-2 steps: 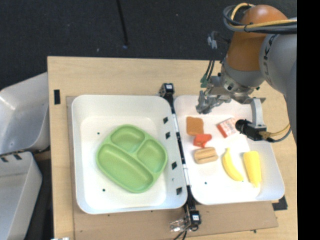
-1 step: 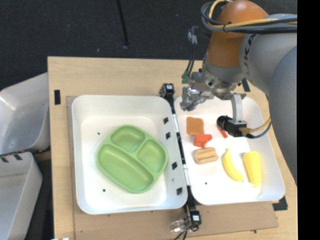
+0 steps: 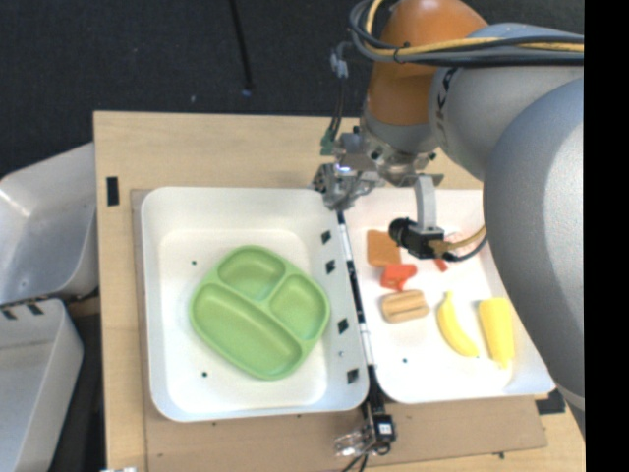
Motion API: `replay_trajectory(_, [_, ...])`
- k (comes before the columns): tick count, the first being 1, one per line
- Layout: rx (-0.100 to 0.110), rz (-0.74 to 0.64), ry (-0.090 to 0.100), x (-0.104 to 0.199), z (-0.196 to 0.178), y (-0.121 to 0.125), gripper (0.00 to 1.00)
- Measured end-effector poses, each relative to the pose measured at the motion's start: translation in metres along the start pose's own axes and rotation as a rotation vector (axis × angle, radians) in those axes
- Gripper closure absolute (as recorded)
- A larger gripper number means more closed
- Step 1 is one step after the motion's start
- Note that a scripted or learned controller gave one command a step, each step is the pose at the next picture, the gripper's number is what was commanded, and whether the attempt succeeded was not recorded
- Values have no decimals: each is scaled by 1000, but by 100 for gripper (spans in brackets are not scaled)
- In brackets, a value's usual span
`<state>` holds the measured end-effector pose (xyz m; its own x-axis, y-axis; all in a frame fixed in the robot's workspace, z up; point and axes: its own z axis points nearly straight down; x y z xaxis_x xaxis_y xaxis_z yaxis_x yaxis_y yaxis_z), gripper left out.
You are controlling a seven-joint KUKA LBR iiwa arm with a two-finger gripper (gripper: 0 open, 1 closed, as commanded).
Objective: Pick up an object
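My gripper [image 3: 338, 185] hangs under the orange wrist band at the far end of the ridge between the two bins, above the right bin's back left corner. In the right bin [image 3: 432, 382] lie an orange block [image 3: 382, 247], a small red piece [image 3: 397, 275], a tan roll [image 3: 404, 306], a banana [image 3: 454, 326] and a yellow corn cob [image 3: 496, 329]. All of them lie nearer the front than the gripper. Nothing shows in its grasp.
A green divided plate [image 3: 259, 310] lies in the left bin [image 3: 167, 264]. A black fitting with a cable [image 3: 415, 236] hangs from the arm just right of the orange block. The grey arm covers the right bin's far right side.
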<state>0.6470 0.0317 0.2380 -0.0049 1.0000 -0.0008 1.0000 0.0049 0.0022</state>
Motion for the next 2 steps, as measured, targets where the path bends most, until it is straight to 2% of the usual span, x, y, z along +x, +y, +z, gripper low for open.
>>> replay_trajectory(1, [-1, 0, 1, 45, 2, 14, 100])
replay_trajectory(2, [1, 2, 0, 42, 2, 14, 0])
